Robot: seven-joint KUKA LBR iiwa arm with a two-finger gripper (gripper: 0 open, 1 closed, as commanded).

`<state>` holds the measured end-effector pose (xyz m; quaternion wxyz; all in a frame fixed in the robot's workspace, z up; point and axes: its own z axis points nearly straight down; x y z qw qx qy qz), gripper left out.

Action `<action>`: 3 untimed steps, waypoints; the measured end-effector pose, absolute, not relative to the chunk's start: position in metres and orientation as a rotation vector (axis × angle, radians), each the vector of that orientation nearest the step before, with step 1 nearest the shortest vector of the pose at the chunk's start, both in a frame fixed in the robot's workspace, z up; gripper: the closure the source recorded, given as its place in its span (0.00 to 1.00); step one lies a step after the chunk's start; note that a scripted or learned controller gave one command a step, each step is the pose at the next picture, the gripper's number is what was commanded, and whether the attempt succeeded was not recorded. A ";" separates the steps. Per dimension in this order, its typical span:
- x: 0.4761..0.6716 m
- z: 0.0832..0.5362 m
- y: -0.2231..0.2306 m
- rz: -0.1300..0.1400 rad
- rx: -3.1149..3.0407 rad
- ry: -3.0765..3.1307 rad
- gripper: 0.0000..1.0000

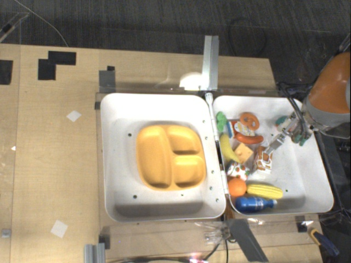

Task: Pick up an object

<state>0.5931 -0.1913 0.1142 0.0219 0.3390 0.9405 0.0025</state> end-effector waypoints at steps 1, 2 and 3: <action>0.620 0.111 -0.180 0.002 0.992 2.929 0.00; 0.649 0.110 -0.177 0.001 0.818 2.987 0.00; 0.597 0.111 -0.208 0.002 0.711 3.005 0.00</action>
